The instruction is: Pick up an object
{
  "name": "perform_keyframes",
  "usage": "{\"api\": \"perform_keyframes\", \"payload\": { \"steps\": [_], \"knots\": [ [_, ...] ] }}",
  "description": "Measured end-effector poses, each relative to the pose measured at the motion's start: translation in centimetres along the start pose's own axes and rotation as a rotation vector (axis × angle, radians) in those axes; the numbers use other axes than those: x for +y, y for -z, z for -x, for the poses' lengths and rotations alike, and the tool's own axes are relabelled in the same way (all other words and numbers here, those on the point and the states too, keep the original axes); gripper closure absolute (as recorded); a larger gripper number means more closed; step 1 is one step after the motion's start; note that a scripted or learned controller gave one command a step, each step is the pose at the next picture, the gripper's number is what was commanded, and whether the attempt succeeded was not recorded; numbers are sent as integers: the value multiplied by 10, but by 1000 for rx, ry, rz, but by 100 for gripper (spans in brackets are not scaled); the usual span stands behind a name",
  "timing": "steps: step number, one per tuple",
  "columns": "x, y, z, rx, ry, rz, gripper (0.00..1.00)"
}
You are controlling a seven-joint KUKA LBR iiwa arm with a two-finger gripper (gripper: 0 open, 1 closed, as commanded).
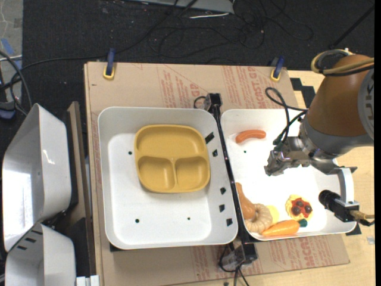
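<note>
Hovering my gripper (278,164) over bare floor in the right bin (256,121); I can't tell the jaws' state. Nearest pick: sausage (250,136) at eleven o'clock, lying clear of the clutter.

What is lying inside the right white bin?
The right bin holds a sausage, a chicken leg, a shrimp, a carrot and a small pizza. The gripper and arm cover part of its floor, so anything beneath stays hidden.
</note>
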State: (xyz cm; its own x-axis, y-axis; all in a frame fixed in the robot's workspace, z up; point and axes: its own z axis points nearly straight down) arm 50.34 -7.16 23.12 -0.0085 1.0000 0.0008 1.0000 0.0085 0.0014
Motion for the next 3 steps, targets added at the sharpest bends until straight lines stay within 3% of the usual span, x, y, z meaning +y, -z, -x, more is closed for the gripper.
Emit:
{"api": "perform_keyframes", "payload": {
  "steps": [3],
  "knots": [
    [38, -14, -146, 1, 0, 0, 100]
  ]
}}
